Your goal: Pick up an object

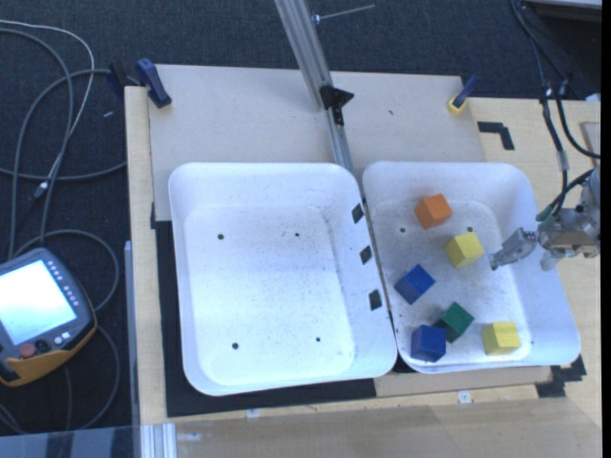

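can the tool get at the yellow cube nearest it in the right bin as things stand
Probably yes. The tool sits just right of that yellow cube, with bare bin floor between them. The orange cube and blue cube stand apart from it.

Two bins side by side on bench (420, 113), six blocks in right bin (544, 208), gripper (506, 249) over it

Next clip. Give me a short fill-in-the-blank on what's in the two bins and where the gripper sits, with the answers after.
1. All the blocks lie in the ____ bin.
2. The block farthest from the camera, near that bin's back wall, is ____.
3. The gripper is nearest the upper ____ block.
4. The green block touches a ____ block.

Missing words: right; orange; yellow; blue
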You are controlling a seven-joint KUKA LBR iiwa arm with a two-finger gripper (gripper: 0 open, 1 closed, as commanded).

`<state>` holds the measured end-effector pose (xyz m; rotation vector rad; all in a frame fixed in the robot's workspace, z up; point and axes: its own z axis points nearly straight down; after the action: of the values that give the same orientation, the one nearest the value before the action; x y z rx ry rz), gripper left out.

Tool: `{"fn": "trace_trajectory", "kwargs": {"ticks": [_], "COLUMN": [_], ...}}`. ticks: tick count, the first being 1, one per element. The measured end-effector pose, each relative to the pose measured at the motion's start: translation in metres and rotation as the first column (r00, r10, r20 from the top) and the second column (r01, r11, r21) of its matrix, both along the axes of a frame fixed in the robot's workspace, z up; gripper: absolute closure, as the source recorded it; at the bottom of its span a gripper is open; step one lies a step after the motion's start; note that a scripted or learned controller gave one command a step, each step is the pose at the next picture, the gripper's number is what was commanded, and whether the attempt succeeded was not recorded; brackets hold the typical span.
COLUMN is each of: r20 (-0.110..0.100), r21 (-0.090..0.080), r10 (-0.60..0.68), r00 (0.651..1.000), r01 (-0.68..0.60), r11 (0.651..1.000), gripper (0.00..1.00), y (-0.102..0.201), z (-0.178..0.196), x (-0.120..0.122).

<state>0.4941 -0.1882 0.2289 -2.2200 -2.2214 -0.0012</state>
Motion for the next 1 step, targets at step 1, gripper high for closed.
{"fn": "trace_trajectory", "kwargs": {"ticks": [1], "r20": [0.001], "r21": [-0.003], "r10": [0.002], "r00": [1.000], "r01": [-0.002], "r11": [1.000], "gripper": [0.00], "y": [-0.0106], "z": [-0.0557], "x": [0.0614]}}
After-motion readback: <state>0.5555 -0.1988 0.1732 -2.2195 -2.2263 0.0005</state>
